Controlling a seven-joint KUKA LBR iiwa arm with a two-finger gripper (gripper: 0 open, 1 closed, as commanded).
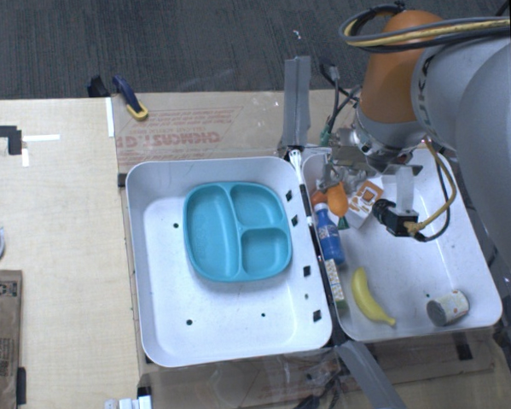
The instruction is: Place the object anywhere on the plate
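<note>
— Teal plate, 3 compartments, alone in left bin?
— Yes. Right bin: banana, bottle, orange under my gripper; grip state, can't tell.

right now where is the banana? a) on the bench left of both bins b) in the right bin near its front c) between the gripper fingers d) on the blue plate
b: the banana lies on the floor of the right bin, apart from the blue plate in the left bin.

One fixed cam above the bench — looks down at a slant, both bins in frame.
</note>
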